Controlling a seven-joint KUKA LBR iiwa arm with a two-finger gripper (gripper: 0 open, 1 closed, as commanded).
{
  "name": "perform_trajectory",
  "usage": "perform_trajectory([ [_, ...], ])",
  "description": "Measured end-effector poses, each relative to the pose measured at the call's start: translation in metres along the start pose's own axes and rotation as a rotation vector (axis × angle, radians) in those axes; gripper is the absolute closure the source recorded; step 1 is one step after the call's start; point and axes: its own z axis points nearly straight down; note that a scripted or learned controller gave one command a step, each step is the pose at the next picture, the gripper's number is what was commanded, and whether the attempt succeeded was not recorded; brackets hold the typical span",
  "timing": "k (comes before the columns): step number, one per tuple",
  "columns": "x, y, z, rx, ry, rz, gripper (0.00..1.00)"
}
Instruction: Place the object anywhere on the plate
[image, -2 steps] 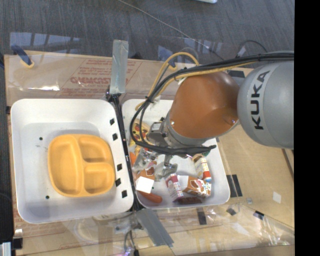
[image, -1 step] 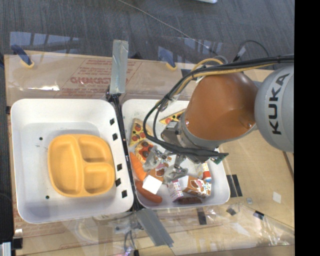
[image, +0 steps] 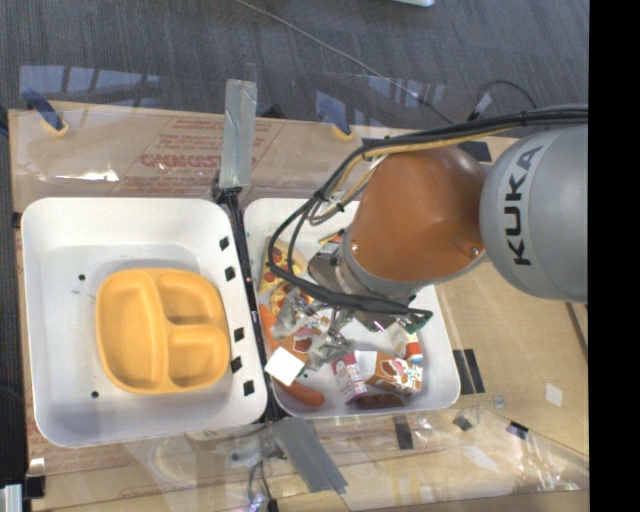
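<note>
A yellow plate (image: 160, 328) with three compartments lies in the left white bin (image: 50, 230). The right bin (image: 445, 385) holds a heap of small toy food items. My gripper (image: 322, 335) hangs low over that heap, near the bin's left half, under the orange wrist band (image: 420, 215). The arm's bulk and its cables hide much of the heap. Close to the gripper are a white block (image: 285, 367), a reddish sausage piece (image: 306, 396) and a small bottle (image: 350, 378). I cannot make out any item held in the gripper.
A brown carton (image: 395, 374) lies at the right bin's front right. Colourful pieces (image: 274, 290) crowd the divider wall (image: 245, 300) between the bins. Black cables (image: 300, 225) loop over the right bin's back. Taped plastic sheeting surrounds both bins.
</note>
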Motion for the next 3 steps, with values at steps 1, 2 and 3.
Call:
perform_trajectory([
  [1, 0.000, 0.000, 0.000, 0.001, -0.001, -0.001, 0.00],
  [2, -0.003, 0.001, -0.011, 0.002, -0.003, -0.007, 1.00],
  [3, 0.003, -0.007, -0.018, 0.004, -0.004, 0.019, 1.00],
])
